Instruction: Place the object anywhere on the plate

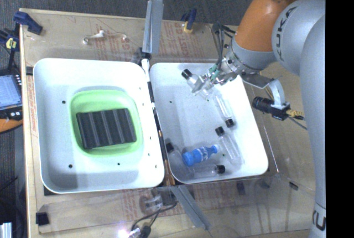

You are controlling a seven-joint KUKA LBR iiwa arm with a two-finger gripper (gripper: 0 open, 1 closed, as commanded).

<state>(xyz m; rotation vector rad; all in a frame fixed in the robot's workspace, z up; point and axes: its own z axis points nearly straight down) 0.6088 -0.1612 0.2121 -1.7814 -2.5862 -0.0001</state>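
Nothing on the green plate [105, 101] yet; my jaws' state I can't tell, blue bottle [199, 155] unpicked.

The grey arm with its orange band enters from the upper right of the frame, its claw [206, 83] angled down-left at centre right.

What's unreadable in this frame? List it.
- Gripper: fingertips too small and blurred against the right bin to tell whether they are open.
- Clear vials: transparent on white, so their outlines and count are uncertain.
- Blue bottle: the label is too small to read.
- Arm: cut off by the frame's right side.
- Plate: the dark ribbed insert covers its centre.
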